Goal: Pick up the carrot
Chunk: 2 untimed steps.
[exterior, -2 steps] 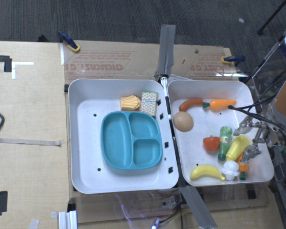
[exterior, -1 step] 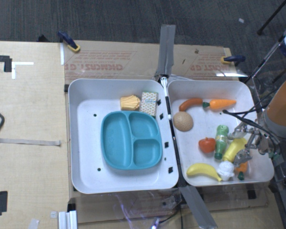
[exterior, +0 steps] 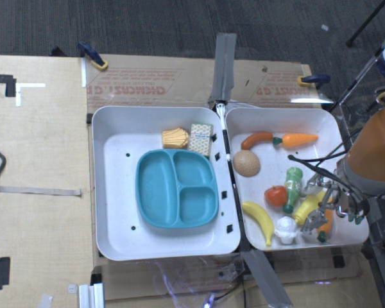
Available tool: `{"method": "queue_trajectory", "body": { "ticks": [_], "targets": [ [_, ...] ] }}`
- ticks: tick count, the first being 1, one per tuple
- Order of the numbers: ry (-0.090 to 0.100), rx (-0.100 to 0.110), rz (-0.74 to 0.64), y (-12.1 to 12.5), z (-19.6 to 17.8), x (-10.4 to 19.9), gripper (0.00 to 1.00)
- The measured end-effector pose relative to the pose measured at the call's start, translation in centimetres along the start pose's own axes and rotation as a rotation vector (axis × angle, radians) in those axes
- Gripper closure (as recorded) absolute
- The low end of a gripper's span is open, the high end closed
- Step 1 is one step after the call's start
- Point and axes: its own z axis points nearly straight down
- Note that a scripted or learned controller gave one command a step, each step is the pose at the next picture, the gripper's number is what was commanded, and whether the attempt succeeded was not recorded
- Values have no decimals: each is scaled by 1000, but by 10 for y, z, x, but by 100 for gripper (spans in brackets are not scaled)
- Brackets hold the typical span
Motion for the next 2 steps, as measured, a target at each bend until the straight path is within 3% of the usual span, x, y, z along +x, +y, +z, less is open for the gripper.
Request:
{"method": "queue_trajectory", "body": {
  "ticks": [1, 2],
  "targets": [
    [-1, 0, -6, 41, -23, -110, 0],
    [18, 2, 245, 59, 2, -145, 0]
  ]
}}
